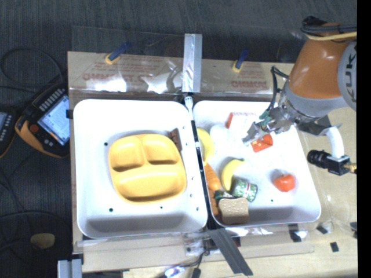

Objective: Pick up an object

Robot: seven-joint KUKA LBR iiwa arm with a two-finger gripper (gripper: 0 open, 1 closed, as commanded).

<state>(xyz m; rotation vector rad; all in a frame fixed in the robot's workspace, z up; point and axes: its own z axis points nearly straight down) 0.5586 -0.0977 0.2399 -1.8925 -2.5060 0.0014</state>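
I've got the hand [259, 133] low in the right bin [301, 213], upper-middle of frame, right over a small red-orange block [262, 143]; can't tell if it's gripping or just touching, fingers too blurred. To do this well I'd center on the block, close fully, then lift straight up, staying clear of the banana [231, 170] and tomato [284, 182] nearby.
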